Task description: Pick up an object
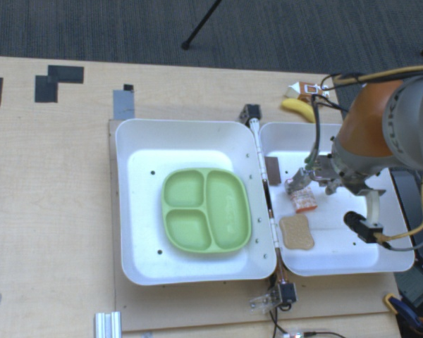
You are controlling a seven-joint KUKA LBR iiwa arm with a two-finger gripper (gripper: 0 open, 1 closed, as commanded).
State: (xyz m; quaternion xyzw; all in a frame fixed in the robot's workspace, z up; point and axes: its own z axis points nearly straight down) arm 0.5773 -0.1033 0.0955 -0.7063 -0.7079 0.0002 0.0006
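My gripper (297,183) hangs low in the right bin (391,259), near its left wall. Just below its tip, and touching or nearly touching it, lies a small red and white packet (305,201). A tan slice of bread (296,232) rests on the bin floor in front of the packet. A small brown block (272,170) lies against the bin's left wall, to the left of the gripper. The wrist and orange band cover the bin's back right part.
The left bin (137,189) holds a green divided plate (206,210). A yellow banana (297,108) and a small wrapper (304,89) lie on the bench behind the right bin. A clamp bar (256,139) runs between the bins.
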